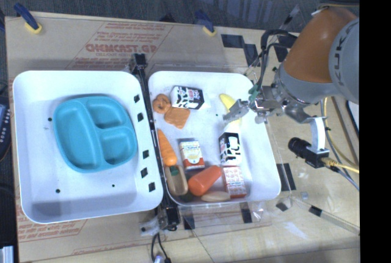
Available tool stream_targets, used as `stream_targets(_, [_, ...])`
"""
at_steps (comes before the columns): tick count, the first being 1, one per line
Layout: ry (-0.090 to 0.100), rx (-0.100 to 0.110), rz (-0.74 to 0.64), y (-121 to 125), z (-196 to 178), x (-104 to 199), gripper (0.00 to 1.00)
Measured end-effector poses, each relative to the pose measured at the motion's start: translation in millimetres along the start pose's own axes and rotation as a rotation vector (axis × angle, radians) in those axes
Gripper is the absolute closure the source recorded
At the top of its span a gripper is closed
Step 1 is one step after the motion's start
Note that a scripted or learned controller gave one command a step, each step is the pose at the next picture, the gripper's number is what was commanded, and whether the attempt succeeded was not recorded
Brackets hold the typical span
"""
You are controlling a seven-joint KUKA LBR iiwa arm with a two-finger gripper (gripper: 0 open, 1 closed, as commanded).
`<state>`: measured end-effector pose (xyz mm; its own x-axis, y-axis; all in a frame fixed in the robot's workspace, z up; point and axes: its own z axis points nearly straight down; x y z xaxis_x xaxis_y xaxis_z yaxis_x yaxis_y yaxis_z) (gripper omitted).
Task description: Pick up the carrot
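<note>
The arm's orange band [314, 54] is looming closest to the lens at the right, and the grey wrist below it is reaching leftward over the right rim of the right bin [264, 151]. The gripper [237, 110] is hanging over that bin's upper right part, just beside a yellow banana-like piece [226, 100] and just above a black-and-white carton [230, 147]. Whether it is open or closed cannot be told from here, and nothing is showing in its grasp.

The carrot [166, 147] is lying along the left wall of the right bin, its thin end pointing toward the far side, well apart from the gripper. A small juice box [192, 153] is sitting just beside it on the right, and a wooden piece [176, 180] is lying at its thick end. A red-orange vegetable [204, 178] is resting near the front wall, next to a red carton [233, 180]. Farther back, a cow-print carton [187, 96], a brown ring-shaped pastry [161, 103] and an orange-brown slice [177, 117] are crowding together.

The left bin [36, 194] is holding a blue divided tray [95, 132]. Both bins are sitting on a cardboard-covered bench [116, 41].
</note>
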<state>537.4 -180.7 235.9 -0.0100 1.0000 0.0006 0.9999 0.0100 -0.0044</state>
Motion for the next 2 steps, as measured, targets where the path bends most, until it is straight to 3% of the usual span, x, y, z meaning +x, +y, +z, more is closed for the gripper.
stream_targets(1, [0.002,0.007,0.046,-35.3,86.9,40.1,0.0])
stream_targets(2, [0.0,-0.003,0.075,84.6,144.1,63.2,0.0])
